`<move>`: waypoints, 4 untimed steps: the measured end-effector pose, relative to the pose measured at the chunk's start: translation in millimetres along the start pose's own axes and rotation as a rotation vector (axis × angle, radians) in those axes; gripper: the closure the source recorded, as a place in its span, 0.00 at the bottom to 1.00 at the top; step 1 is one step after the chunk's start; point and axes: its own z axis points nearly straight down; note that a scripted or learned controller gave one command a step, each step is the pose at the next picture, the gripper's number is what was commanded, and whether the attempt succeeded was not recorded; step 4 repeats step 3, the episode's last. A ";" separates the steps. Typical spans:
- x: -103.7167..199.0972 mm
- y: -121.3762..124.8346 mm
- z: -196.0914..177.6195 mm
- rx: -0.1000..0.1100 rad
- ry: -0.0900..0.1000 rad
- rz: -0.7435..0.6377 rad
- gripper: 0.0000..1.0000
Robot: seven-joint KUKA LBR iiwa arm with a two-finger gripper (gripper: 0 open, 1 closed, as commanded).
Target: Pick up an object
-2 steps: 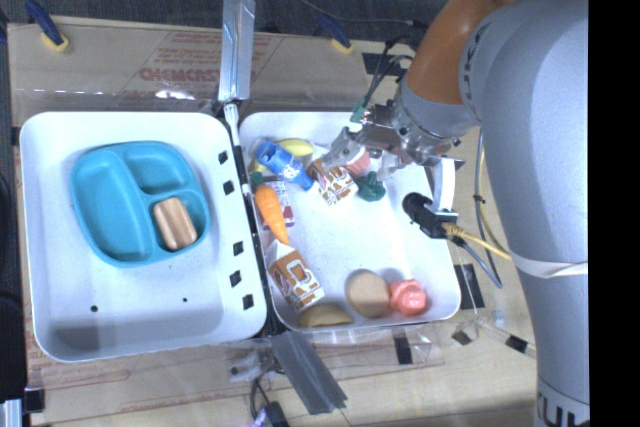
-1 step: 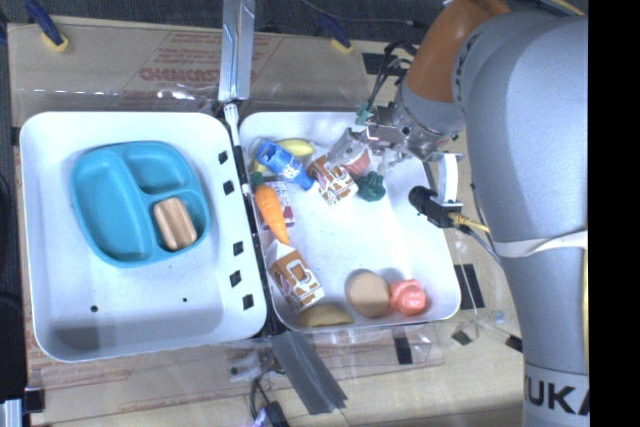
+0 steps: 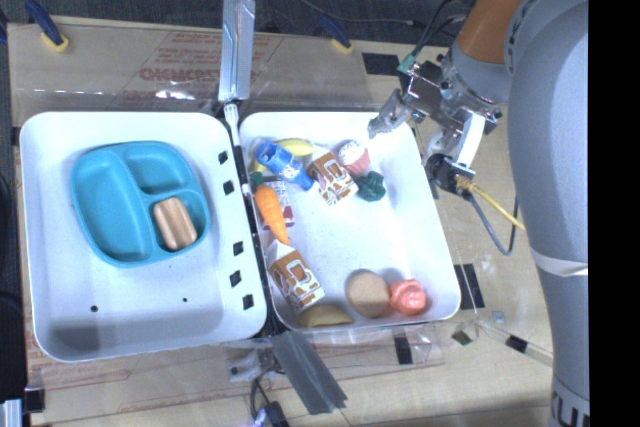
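Left bin (image 3: 60, 315) is holding a blue tray (image 3: 120, 205), with a hot-dog-like piece (image 3: 174, 223) lying in its lower right compartment.

Right bin (image 3: 425, 245) is carrying the clutter: blue packet (image 3: 275, 158) and yellow piece (image 3: 296, 147) at top left, carrot (image 3: 271, 212) lying lengthwise down the left wall, brown carton (image 3: 333, 178) mid-top, pink-topped cup (image 3: 352, 154) and dark green piece (image 3: 372, 186) just beside it. A second carton (image 3: 297, 278), tan round (image 3: 367, 293) and pink item (image 3: 407, 297) are sitting along the near edge.

Gripper (image 3: 420, 130) is hovering over the bin's upper right corner, holding nothing. Its fingers appear spread, one toward the cup, one over the rim, though the slant makes this unsure.

Likeliest target: the cup, lying just left of and below the gripper.
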 end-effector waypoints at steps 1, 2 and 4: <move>-19.9 -94.7 89.2 0.014 -0.003 0.118 0.00; 11.3 -40.8 73.7 0.005 -0.001 -0.058 0.00; 9.0 32.2 92.7 0.004 0.000 -0.258 0.00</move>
